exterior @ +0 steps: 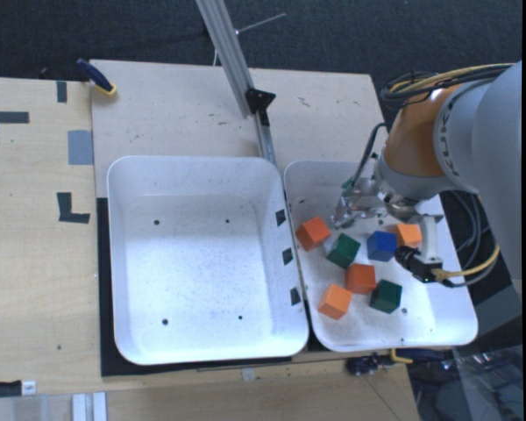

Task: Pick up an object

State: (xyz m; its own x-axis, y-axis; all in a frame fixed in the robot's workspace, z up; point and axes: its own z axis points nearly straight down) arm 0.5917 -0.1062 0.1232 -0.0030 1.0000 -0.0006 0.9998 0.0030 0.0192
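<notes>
Arm: the grey KUKA arm with its orange band (414, 139) reaches in from the right and hangs over the right-hand shallow white bin (438, 327).
Gripper: the two-finger gripper (355, 209) sits low in the upper part of that bin, just above the cluster of blocks.
Fingers: I cannot tell how far open they are, or whether anything is between them; the metal parts blur together there.
Blocks: an orange cube (314, 232) lies just left of the gripper, a dark green cube (343, 251) below it, a blue cube (381, 246) to its right, and a small orange block (409, 233) beside the blue one.
Lower blocks: a red-orange cube (361, 278), another orange cube (336, 301) and a second dark green cube (387, 296) lie nearer the front.
Left bin: the left-hand white bin (123, 235) stands beside it on the pale wooden tabletop (167, 103).
</notes>
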